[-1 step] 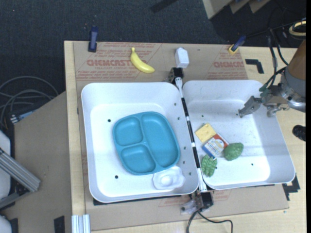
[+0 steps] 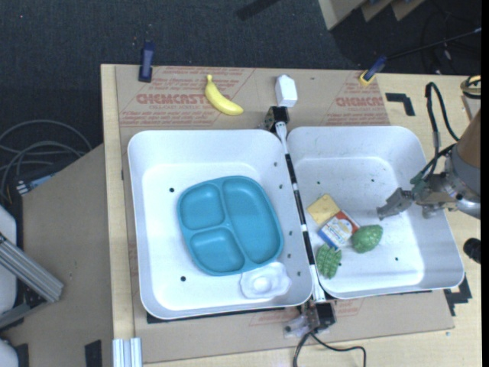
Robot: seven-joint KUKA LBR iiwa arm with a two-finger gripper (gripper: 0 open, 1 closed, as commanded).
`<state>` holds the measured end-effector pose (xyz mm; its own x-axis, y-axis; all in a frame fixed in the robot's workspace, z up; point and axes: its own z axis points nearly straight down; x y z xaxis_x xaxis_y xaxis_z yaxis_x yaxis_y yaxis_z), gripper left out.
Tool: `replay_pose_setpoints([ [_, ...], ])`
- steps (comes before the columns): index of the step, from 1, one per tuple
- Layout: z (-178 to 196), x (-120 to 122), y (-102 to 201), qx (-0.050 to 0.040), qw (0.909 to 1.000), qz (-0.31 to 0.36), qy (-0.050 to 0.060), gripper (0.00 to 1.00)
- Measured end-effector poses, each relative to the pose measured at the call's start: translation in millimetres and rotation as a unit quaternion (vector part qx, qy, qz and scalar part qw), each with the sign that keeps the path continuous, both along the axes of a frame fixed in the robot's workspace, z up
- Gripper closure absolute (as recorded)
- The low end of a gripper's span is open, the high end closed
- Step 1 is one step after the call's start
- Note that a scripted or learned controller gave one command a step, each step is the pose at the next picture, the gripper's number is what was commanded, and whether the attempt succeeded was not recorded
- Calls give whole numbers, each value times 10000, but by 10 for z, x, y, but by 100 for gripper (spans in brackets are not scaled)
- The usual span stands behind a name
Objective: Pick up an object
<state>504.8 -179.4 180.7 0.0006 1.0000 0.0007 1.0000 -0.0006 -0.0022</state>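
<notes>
We see the right bin [image 2: 397,270] holding a green round object [image 2: 367,238], which lies at about eight o'clock of the gripper [image 2: 399,202], near but apart. The arm [image 2: 466,176] reaches in from three o'clock, low over the bin; whether it grips anything we cannot tell. A yellow block [image 2: 323,207], small carton [image 2: 337,228] and leafy green toy [image 2: 329,261] cluster at nine o'clock of the green object (none blocking it).

Dark carpet floor [image 2: 69,21], loose cables [image 2: 38,155]
</notes>
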Motion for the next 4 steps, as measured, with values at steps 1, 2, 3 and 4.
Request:
replay_pose_setpoints([
  [1, -934, 2, 491, -5, 10000, 8, -34, 0],
  [2, -924, -151, 454, -10, 10000, -2, -69, 0],
  [3, -824, -147, 466, 0, 10000, -1, -71, 100],
  [4, -825, -149, 464, -2, 10000, 0, -69, 0],
])
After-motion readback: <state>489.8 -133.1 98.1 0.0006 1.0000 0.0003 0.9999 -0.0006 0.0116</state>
